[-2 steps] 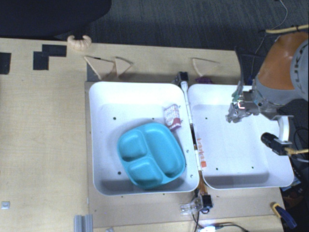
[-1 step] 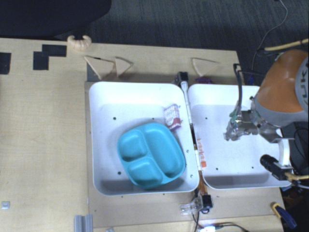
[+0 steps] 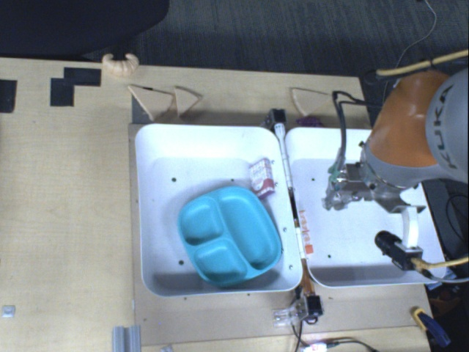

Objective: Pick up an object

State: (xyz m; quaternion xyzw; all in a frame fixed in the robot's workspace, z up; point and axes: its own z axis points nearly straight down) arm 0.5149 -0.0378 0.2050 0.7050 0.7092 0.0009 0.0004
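- Gripper (image 3: 338,196) over the right bin (image 3: 366,259); finger state: cannot tell.
- Blue divided plate (image 3: 230,235) in the left bin (image 3: 157,196), well apart from gripper.
- Small packet (image 3: 261,176) touching plate's far edge.

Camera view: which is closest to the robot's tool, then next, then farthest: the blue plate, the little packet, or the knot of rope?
From the tool, over the right bin:
1. Little packet, in the left bin near the divider.
2. Blue plate, in the left bin's middle.
3. Knot of rope, on the bench at the far left.
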